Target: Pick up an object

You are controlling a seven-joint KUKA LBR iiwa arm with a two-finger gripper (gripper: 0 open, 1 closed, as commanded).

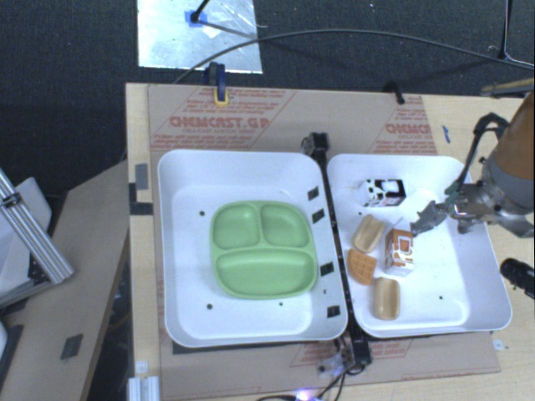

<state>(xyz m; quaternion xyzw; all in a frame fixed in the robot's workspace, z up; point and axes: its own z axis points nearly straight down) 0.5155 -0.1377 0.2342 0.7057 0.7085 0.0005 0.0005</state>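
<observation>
Looking down at the right bin (489, 307), we see the gripper (428, 216) hanging over its upper middle, reaching in from the right on the grey arm (510, 182). Its tip points left and slightly down toward the cluster of small items. How far its tip is spread we can't tell from this angle, and nothing is visibly between them, so we call it empty-handed as far as we can see.

Nearest candidate: the orange-and-white carton (399, 251), lying just below and left of the gripper tip, close beside it in the view but apart. Its long axis runs roughly up-down in the picture, slightly tilted. We judge that axis sits about crosswise to the direction the gripper points, so a short move down-left and a descent would put it over the carton.

Other items nearby: a tan bread-like piece (368, 233) left of the carton, a waffle-like square (362, 266) below that, a tan oblong piece (385, 298) lower still, and a black-and-white item (384, 192) up and left of the gripper. All sit left or lower-left of the tool, none to its right.

The left bin (180, 224) holds a green divided plate (263, 249), well apart from the gripper; we don't expect it to matter for this pick.

Risk we'd flag: the carton sits near the bread-like piece, so a wide approach could nudge both.
</observation>
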